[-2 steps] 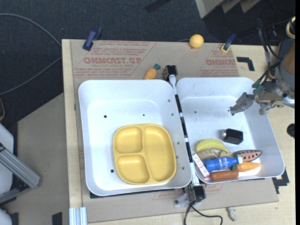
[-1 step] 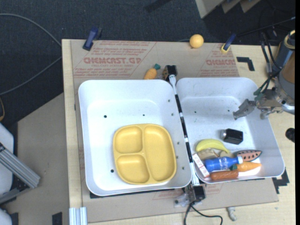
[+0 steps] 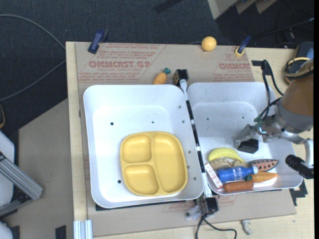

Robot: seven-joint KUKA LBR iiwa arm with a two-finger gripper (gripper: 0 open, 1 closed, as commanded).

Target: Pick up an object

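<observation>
— Banana [image 3: 225, 155], low in the right bin [image 3: 224, 96], near its near-left corner, atop a pile along the near edge. Likeliest target, by the look of it.

— And just beyond it, toward mid-bin: gripper [image 3: 247, 139], hovering. Released or clenched? Cannot tell from this slant. Nothing seen in its grasp.

— Crowded down there, though. Bottle [image 3: 237, 174] touching the banana's near side, carrot [image 3: 239, 186] beyond that against the near wall, brown toy [image 3: 264, 164] off toward the right edge.

— So, come down on the banana's far, bare curve, not the bottle side. Grip across the narrow width, never along the length.

— Worth squaring up directly over the fruit first, then dropping straight. Otherwise, a real risk of nudging it into the bottle.

— Mind the left wall too. Little room on that side.

— Then close gently, seat deep, lift straight up. Smooth, curved skin; probably quick to squirt out of a shallow hold.

— Slow on the lift as well, to avoid dragging the bottle along.

— Left bin [image 3: 99, 113] with the plate [image 3: 153, 162]: well apart, no concern.

— Step in hand, then: final lining-up above the pile. Grasp not yet made.
</observation>
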